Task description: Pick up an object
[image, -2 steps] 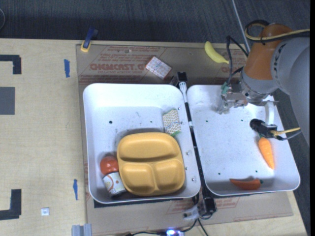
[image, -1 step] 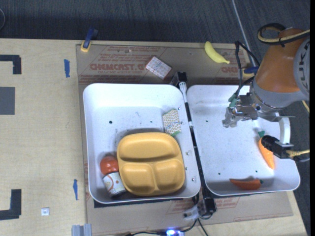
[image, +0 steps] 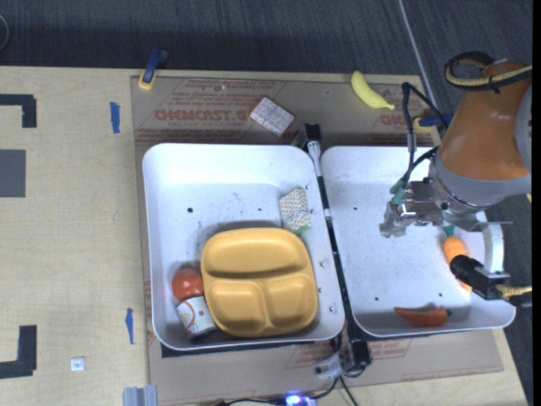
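Nearest the camera, low in the right bin (image: 372, 163), a flat red-orange piece (image: 420, 315) lies against the front wall. No contact with anything there. Just beyond it, at the right wall of that same bin, a small orange carrot-like object (image: 455, 248) sits beside a black fitting (image: 473, 276), close under the arm.

Across the divider, the left bin (image: 165, 172) carries a big yellow compartment tray (image: 256, 279), with a red-topped little figure (image: 191, 299) tucked against the tray's left edge and a speckled packet (image: 295, 209) just behind the tray.

Now the gripper (image: 397, 221): it hangs over the middle of the right bin, left of the carrot-like piece, pointing down at bare white floor. Whether it is spread or closed I cannot tell from up here; nothing is visibly in it.

Farther back, past the bins, a patterned block (image: 270, 115) and a yellow banana (image: 370, 91) rest on the cardboard.

The risk, as I read it: a descent from here lands on plain bin floor and closes on air, since both candidates in the right bin sit well aside. Going for the carrot-like piece means working tight against the wall, where a finger could strike the rim or nudge the piece away.
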Motion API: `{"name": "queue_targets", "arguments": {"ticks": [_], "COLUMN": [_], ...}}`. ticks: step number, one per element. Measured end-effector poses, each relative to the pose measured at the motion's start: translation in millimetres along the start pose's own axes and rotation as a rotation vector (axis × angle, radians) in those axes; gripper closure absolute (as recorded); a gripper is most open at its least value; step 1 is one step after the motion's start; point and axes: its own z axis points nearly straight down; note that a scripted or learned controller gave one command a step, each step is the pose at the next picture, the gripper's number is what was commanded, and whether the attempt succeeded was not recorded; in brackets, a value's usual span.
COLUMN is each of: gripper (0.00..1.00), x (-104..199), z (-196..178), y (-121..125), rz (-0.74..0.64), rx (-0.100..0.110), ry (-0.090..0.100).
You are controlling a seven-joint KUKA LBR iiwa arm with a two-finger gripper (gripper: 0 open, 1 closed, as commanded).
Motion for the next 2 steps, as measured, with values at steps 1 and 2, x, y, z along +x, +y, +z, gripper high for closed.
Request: {"name": "queue_targets", "arguments": {"ticks": [1,2], "gripper": [0.0,0.0], "x": [0,-44], "z": [0,132], "y": [0,-36], "rz": [0.001,0.003], "rx": [0.0,-0.004], "ry": [0.0,-0.003]}}
